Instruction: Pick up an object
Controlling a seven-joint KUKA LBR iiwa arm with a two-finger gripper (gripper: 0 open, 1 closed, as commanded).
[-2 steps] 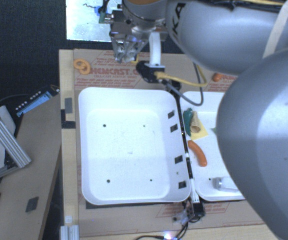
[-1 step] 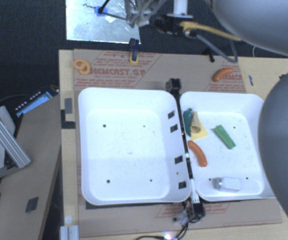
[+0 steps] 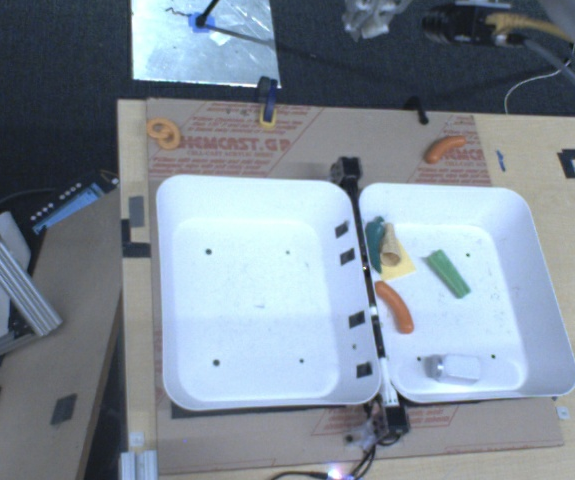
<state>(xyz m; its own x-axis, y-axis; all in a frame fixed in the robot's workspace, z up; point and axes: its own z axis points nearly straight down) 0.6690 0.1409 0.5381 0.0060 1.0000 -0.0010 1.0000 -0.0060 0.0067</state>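
1. Nearest the camera, low in the right bin point(image 3: 542, 268), a pale grey-white capsule-like object point(image 3: 452, 369) lies close to the bin's lower wall, long axis running left-right across the frame.
2. Just above it, an orange sausage-shaped piece point(image 3: 395, 307) sits hard by the divider between the two bins, slanting from upper left to lower right.
3. To its right lies a green stick point(image 3: 447, 273), slanting the same way, upper left to lower right. It has open floor on all sides, so I judge it the easiest pick.
4. Further up, a yellow wedge point(image 3: 396, 252) and a dark green piece point(image 3: 375, 238) lie touching, tight against the divider.
5. The left bin point(image 3: 182, 268) fills the middle left of the frame.
6. On the table point(image 3: 367, 133) beyond the bins: an orange sausage point(image 3: 445, 149) at upper right, a small orange ring point(image 3: 163, 132) at upper left.
7. Farthest off, at the top edge, the claw point(image 3: 375, 10) hangs well clear of everything. Released or clenched? It's blurred; I cannot tell. Nothing is visibly held.
8. The key relation: every bin object lies down-frame of the claw, the green stick slightly right of it, so the next move looks like a long reach down-frame with the claw set across that diagonal.
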